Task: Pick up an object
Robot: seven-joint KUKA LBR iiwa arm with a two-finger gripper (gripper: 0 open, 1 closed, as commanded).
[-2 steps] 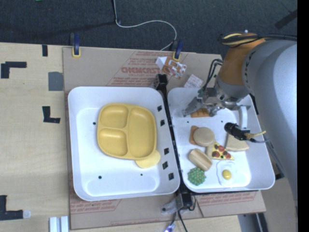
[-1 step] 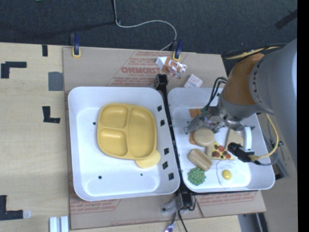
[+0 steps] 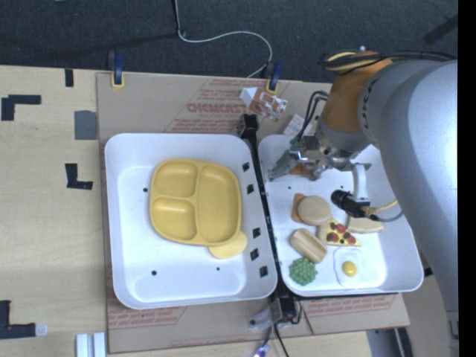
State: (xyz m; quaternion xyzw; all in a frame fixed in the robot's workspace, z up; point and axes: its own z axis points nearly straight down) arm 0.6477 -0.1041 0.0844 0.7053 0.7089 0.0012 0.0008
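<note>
The gripper [image 3: 299, 166] hangs over the far left part of the right bin [image 3: 394, 262], low above the floor of the bin. We cannot tell if it is open or closed, or if it grips anything. Just under it we see a small brown thing [image 3: 300, 172], too hidden to name.

The objects to pick lie in this same bin, on the near side of the gripper. Closest is a round pale bun [image 3: 313, 209]. Nearer to us lies a long bread roll [image 3: 307, 244], and just to its right a pizza slice [image 3: 341, 234]. At the near edge sit a green bumpy ball [image 3: 303, 271] and, to its right, a fried egg [image 3: 349, 266].

The left bin [image 3: 134, 262] holds a yellow plate [image 3: 196, 201] with 3 compartments. A small yellow disc [image 3: 227, 245] touches the near right edge of this plate. The 2 bins stand side by side on the bench.
</note>
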